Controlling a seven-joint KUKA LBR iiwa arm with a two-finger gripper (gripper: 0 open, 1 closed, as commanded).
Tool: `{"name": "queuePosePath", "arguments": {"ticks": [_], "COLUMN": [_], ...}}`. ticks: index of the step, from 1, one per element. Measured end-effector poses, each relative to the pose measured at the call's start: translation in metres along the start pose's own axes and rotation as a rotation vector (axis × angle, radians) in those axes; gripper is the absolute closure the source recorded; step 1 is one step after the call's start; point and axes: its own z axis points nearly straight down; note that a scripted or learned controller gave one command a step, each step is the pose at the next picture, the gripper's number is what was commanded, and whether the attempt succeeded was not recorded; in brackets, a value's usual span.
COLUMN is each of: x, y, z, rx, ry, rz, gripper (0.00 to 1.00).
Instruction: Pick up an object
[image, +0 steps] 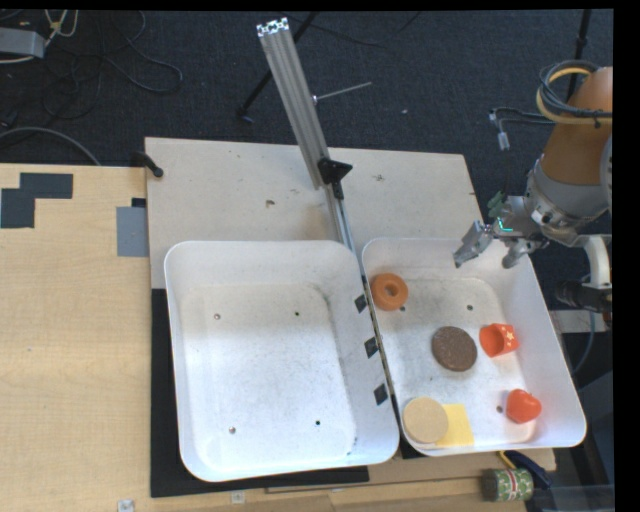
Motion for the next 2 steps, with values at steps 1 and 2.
{"name": "queuePosePath", "arguments": {"ticks": [1, 2], "x": [-0.007, -0.006], "y": [-0.002, -0.003], "z": [0.061, 0.115], "rx": [0.005, 0.005], "ry": [0.001, 0.001], "rz": [0.004, 0.003], "gripper": [0.0, 0.0]}}
